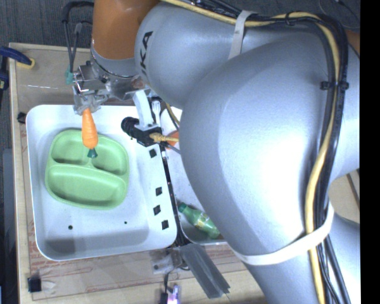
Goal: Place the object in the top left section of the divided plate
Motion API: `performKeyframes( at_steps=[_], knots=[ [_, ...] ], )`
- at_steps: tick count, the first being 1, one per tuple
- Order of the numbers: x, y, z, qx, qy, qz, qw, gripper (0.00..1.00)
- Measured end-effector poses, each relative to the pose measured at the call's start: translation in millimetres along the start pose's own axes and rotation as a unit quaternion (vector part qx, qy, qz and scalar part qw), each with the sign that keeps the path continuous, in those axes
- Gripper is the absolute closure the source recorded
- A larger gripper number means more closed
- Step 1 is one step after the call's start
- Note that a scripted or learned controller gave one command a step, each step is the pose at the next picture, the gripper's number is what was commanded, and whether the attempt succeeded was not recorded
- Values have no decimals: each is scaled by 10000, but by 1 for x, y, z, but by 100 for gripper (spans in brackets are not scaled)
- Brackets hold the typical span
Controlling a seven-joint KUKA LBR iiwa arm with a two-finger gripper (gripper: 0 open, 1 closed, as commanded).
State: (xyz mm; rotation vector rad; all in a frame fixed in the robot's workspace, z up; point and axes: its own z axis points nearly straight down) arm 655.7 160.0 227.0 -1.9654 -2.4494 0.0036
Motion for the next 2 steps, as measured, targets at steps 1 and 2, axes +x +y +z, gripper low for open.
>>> performKeyframes(
  at_steps=[1, 2],
  knots=[
    [0, 0, 0, 2, -1, -1, 10000, 0],
    [3, -19, 31, 18, 2, 1296, 9916, 0]
  ],
)
